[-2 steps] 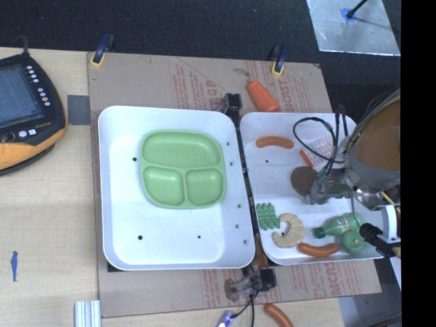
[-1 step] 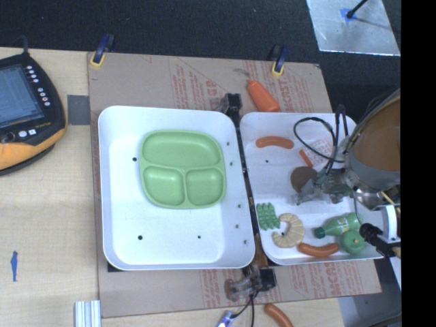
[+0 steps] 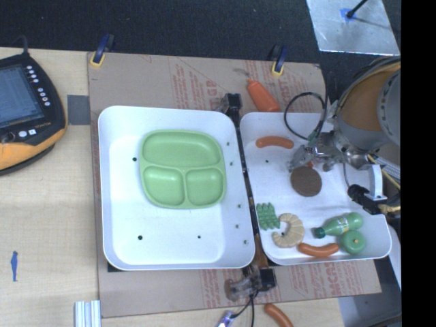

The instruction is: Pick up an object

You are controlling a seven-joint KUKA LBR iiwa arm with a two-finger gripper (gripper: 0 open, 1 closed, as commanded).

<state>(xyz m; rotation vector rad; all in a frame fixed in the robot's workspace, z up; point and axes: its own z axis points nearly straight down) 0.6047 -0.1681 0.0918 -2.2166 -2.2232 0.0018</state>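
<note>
Brown disc (image 3: 306, 182) | round, flat, dark | right bin (image 3: 272, 125) | below gripper (image 3: 312, 157)

Pale green divided plate (image 3: 182, 167) in a white bin (image 3: 116, 203). Brown round patty (image 3: 306, 182), orange sausage (image 3: 274, 142), green bottle (image 3: 338, 225), tan bench (image 3: 48, 251).

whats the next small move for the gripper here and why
Probably a short straight descent. The gripper sits over the right bin, just above the brown disc, which lies flat and apart from the hot dog, so there looks to be room around it.
</note>
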